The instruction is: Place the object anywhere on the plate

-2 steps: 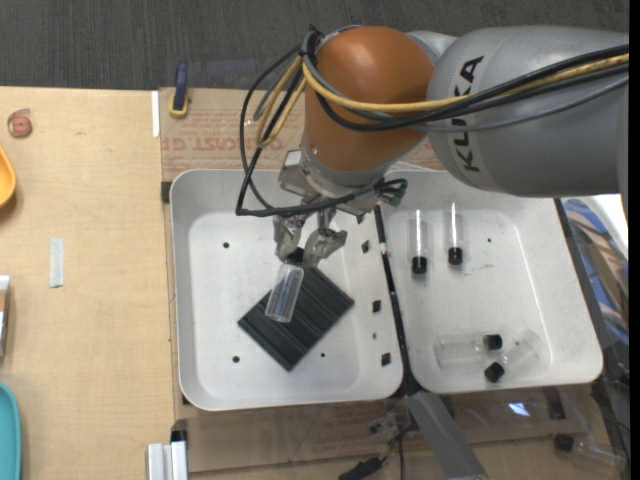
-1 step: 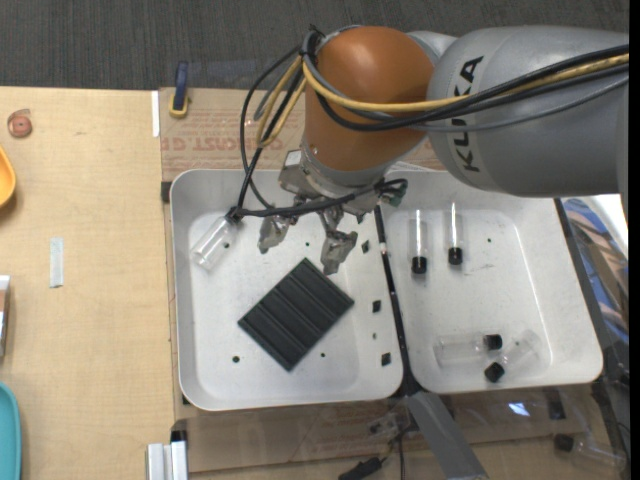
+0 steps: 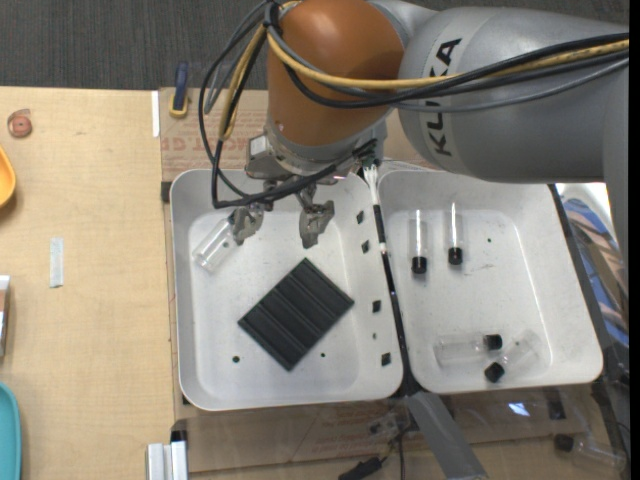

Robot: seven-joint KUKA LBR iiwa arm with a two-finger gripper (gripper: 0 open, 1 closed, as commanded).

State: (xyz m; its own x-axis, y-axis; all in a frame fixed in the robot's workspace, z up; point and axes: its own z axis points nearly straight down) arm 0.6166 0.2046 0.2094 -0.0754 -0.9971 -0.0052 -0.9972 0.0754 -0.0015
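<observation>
A black ribbed plate (image 3: 297, 313) lies flat, turned diagonally, in the middle of the left bin (image 3: 190, 368). A clear plastic tube (image 3: 212, 245) lies near that bin's left wall. My gripper (image 3: 280, 226) hangs over the back of the left bin, just behind the plate. Its two fingers are spread apart, open, with nothing between them. The left fingertip (image 3: 245, 224) is right beside the clear tube's upper end; I cannot tell whether they touch.
The right bin (image 3: 560, 368) holds two clear tubes with black caps (image 3: 418, 244) (image 3: 455, 238) side by side, and two more tubes (image 3: 470, 348) lying near its front. A divider with black clips (image 3: 382, 248) separates the bins. Bare wooden bench (image 3: 80, 268) lies to the left.
</observation>
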